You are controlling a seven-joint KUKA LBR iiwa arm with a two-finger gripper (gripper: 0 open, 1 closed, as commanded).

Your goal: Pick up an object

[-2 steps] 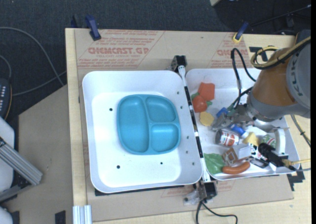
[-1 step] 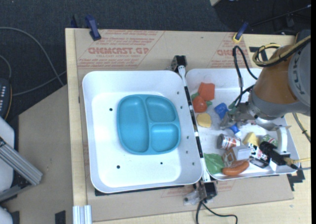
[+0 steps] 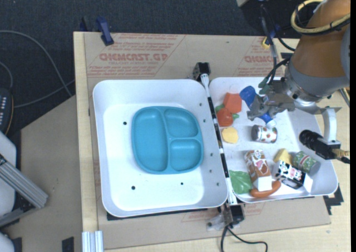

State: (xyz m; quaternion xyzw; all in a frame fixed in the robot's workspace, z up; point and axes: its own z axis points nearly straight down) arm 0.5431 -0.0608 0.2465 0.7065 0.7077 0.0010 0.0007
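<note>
The right bin point(image 3: 328, 181) holds several small toys: an orange block point(image 3: 232, 102), a red piece point(image 3: 225, 117), a yellow lump point(image 3: 230, 134), a blue block point(image 3: 248, 95), a small can-like toy point(image 3: 263, 133), a green piece point(image 3: 241, 181), a sausage point(image 3: 266, 191), a cow-patterned toy point(image 3: 291, 174) and a green can point(image 3: 305, 161). My gripper point(image 3: 261, 110) hangs over the upper part of this bin, just right of the blue block and above the can-like toy. Nothing can be made out between its fingers.
The left bin point(image 3: 111, 100) carries a teal divided plate point(image 3: 167, 138). A black clamp point(image 3: 201, 70) sits at the top of the wall between the bins. The grey arm point(image 3: 320, 50) comes in from the upper right. Cardboard lies under both bins.
</note>
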